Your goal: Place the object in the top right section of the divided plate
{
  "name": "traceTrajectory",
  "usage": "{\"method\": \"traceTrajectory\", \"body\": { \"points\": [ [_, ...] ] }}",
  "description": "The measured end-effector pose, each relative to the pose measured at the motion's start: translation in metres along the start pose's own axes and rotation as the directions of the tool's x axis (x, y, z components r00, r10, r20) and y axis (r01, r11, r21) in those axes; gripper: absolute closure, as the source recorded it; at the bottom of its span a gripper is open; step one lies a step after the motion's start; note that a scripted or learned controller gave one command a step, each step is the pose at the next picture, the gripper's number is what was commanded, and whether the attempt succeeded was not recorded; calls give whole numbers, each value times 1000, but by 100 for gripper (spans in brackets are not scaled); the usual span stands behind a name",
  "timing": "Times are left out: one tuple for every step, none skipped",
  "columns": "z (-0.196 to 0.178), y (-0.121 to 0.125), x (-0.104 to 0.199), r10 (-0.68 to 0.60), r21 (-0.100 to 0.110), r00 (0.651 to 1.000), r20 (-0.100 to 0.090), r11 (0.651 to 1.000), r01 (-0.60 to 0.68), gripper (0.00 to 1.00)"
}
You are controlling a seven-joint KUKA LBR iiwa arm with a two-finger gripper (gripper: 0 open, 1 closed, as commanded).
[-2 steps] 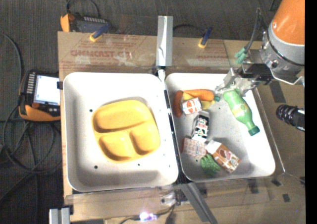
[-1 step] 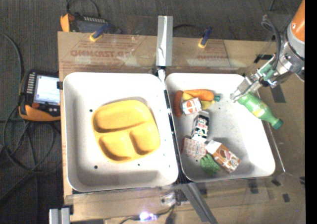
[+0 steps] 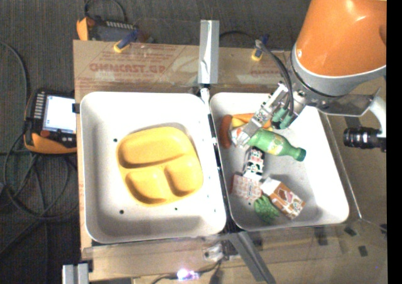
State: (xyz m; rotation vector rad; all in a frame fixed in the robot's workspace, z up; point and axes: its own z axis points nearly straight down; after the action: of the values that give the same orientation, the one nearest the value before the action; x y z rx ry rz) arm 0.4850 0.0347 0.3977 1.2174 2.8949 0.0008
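The gripper (image 3: 274,113) hangs low over the right bin (image 3: 333,169), just above the green bottle (image 3: 276,145) lying among cartons, though I cannot tell its grip, while the yellow divided plate (image 3: 161,164) sits in the left bin (image 3: 94,169).

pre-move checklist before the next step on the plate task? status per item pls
1. Divided plate in left bin, sections unoccupied: ok.
2. Top right section unobstructed: ok.
3. Gripper over right bin, above the clutter: ok.
4. Object held in jaws: cannot tell.
5. Target isolated: not ok; green bottle sits against the cow-print carton and other items.
6. Path across the bin divider: ok.
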Motion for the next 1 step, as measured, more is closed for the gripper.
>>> {"method": "traceTrajectory", "body": {
  "points": [
    [-36, 89, 75, 94, 1, 996, -1, 996, -94, 100]
  ]
}}
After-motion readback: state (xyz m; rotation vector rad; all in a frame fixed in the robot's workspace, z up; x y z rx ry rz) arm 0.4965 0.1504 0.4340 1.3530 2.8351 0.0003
